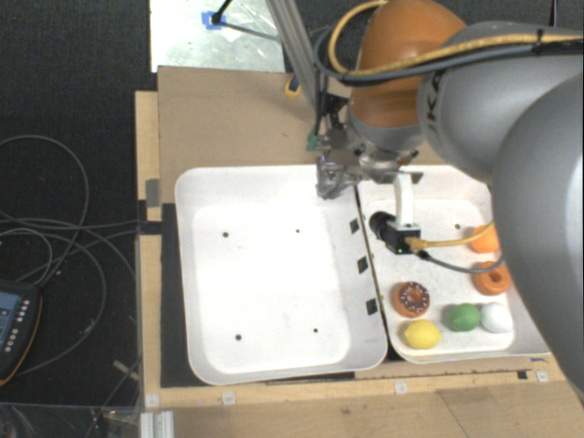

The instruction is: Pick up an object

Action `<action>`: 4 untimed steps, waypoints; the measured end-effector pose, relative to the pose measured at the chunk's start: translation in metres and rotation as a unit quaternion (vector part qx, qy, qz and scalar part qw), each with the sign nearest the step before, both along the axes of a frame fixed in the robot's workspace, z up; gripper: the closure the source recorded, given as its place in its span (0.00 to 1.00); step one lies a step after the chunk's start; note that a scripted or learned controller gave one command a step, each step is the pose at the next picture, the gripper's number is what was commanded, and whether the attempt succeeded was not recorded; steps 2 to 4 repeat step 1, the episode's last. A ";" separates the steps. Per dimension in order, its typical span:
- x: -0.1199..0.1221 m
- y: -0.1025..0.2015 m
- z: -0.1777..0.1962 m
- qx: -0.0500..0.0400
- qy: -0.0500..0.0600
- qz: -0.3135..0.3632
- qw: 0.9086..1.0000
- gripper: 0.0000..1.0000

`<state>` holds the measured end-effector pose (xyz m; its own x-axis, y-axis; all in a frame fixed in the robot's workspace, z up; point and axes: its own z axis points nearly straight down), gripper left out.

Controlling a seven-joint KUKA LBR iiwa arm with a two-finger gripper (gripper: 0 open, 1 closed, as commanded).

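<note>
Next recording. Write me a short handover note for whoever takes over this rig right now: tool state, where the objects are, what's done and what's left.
Tool: hangs over the far edge where the two bins meet; nothing seen in it.
Objects, all in the right bin, near its front: chocolate donut, yellow lemon, green ball, white ball, orange ring, another orange piece partly behind the arm.
Left bin: bare white floor with small dark dots.
Done: no pick yet.
Left: move over an object, grasp, lift.

A robotics lab, probably; loose cables [55,235] off the bench's [228,121] left edge; a handheld controller [14,322] beside them.
</note>
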<state>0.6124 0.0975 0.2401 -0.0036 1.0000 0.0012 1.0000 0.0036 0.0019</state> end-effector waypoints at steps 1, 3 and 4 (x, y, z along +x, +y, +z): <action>0.000 0.000 -0.001 0.000 0.000 0.000 1.000 0.00; 0.000 0.000 -0.001 0.000 0.000 0.000 1.000 0.00; 0.000 0.000 -0.001 0.000 0.000 0.000 1.000 0.00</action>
